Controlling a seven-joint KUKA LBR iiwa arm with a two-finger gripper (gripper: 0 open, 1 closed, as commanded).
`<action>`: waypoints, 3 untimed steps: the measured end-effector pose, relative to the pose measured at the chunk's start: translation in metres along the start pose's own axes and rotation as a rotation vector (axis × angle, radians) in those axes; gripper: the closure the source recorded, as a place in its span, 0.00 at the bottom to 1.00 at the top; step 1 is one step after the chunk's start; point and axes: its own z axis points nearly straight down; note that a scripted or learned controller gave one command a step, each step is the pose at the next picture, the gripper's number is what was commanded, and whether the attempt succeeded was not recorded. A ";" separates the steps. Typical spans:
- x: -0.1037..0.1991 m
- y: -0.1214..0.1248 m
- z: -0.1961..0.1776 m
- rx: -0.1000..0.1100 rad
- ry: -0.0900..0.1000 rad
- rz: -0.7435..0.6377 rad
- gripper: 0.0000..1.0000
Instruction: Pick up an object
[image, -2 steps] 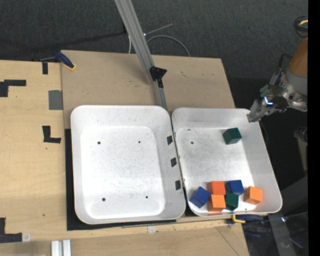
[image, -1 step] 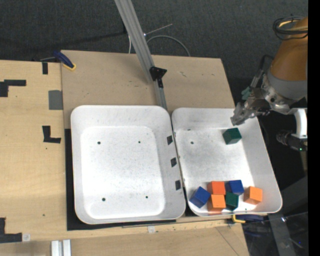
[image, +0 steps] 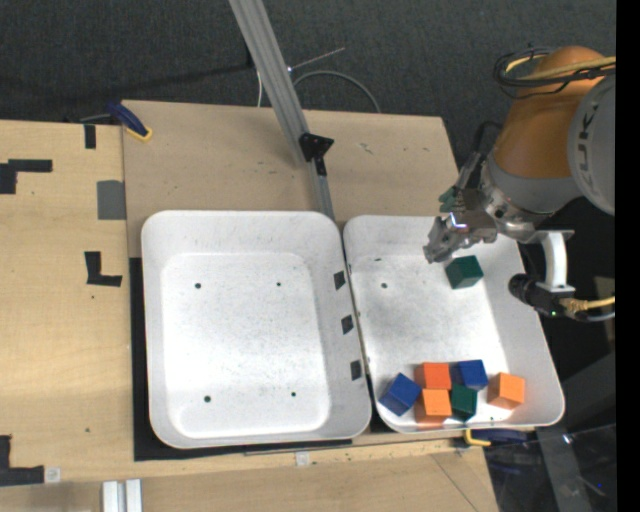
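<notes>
Taking the right-hand shallow white plastic bin as the landmark, the matching left-hand white bin lies just beside it across the shared rim, and along the landmark bin's near edge sits a tight cluster of small blocks: a blue cube, two orange cubes, a dark green cube, another blue cube and a third orange cube. Toward that bin's far right corner a lone dark green cube sits well apart from the cluster, with the grey two-finger gripper just beside and above it; I cannot tell how far the fingers are spread, and nothing is visibly between them. This lone cube looks the easier pick, so the step is best done by centring over it, straddling two opposite faces, and descending fully before closing.
</notes>
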 end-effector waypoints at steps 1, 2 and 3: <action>0.044 -0.008 0.000 -0.001 0.000 0.000 1.00; 0.094 -0.019 -0.003 0.000 0.000 -0.001 1.00; 0.152 -0.025 -0.003 -0.001 0.000 -0.002 1.00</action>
